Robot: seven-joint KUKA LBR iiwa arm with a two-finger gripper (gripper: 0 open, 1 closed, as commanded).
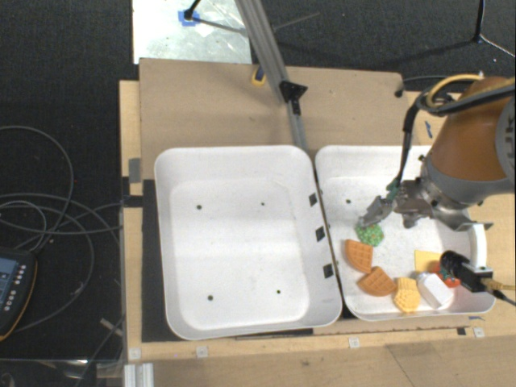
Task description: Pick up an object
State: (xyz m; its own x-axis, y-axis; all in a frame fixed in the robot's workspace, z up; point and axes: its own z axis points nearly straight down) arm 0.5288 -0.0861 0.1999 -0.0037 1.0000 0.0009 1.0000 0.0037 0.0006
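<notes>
Yellow waffle piece lies near pincer above green object.

Off-task surroundings

A tripod leg slants toward twelve o'clock over the brown bench; at nine o'clock, cables loop beside a pendant on dark carpet.

The shallow white left bin offers open floor throughout. In the shallow white right bin, the floor from 9 to 12 o'clock is open. From 4 to 7 o'clock, orange waffle-shaped pieces, a green round item and a white block obstruct passage. The grey-and-orange arm blocks the 3 o'clock side.
</notes>
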